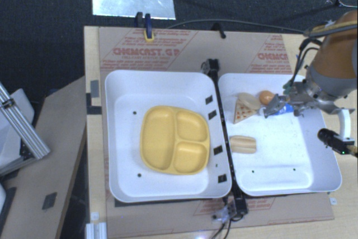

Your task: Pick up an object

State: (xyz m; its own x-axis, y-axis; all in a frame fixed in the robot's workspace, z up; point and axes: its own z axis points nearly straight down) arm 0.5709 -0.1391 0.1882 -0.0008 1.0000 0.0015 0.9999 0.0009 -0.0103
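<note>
Pincer hovering low in right bin, finger state impossible to tell, pizza slice toy and orange ball lying just beside it, bread roll sitting nearer, yellow divided plate resting in left bin

This is a robot lab: a bench of printed board carries two white bins, with clamps, cables and an aluminium profile around
</note>
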